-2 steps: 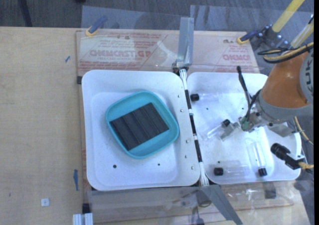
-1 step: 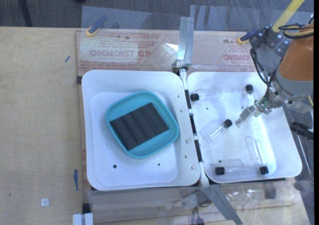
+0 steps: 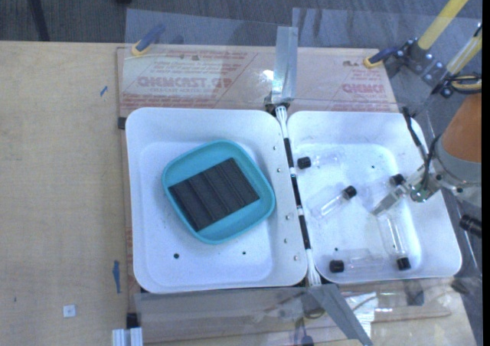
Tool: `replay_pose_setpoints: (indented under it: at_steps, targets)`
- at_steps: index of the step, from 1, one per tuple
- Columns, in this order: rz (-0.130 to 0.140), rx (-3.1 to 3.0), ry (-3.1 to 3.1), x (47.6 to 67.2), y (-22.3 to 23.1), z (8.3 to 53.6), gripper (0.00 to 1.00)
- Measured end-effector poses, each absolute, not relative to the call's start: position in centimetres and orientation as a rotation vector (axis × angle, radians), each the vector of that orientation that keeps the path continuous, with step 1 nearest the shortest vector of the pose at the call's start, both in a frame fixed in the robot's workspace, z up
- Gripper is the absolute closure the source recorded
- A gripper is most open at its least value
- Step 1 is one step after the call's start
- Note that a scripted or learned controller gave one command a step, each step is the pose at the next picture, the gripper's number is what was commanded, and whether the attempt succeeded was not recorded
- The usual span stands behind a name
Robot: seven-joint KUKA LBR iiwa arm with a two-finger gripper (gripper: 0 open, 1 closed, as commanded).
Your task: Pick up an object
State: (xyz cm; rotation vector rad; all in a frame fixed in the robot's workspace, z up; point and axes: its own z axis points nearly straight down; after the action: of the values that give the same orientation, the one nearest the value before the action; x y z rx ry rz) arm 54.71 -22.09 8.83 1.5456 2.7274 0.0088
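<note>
Clear vials with black caps are lying scattered in the right bin: one near the bin's upper left, one at its middle, one along the lower edge, and one lying at the lower right with its cap toward the lower edge. Another clear vial is sitting tilted just beside the tool, its black cap close to the tool's tip; whether the tool is touching or gripping it cannot be told, and the fingers are too small and blurred to judge. The arm, with its orange band, is reaching in over the bin's right wall. In the left bin, a teal square dish is resting, carrying a dark ribbed block. Both bins are sitting side by side on the tan counter.
</note>
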Motion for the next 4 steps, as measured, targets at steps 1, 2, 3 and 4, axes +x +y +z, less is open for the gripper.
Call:
replay_pose_setpoints:
  at_steps: [1, 2, 3, 4]
  targets:
    - [0.007, 1.546, 2.717, 54.9, -22.4, 10.0, 1.0]
    - [0.001, 1.724, 2.621, 60.3, -16.7, 18.1, 1.0]
    - [0.001, 1.724, 2.622, 60.3, -16.7, 18.1, 0.0]
    - [0.012, 1.645, 2.646, 58.8, -16.4, 10.9, 0.0]
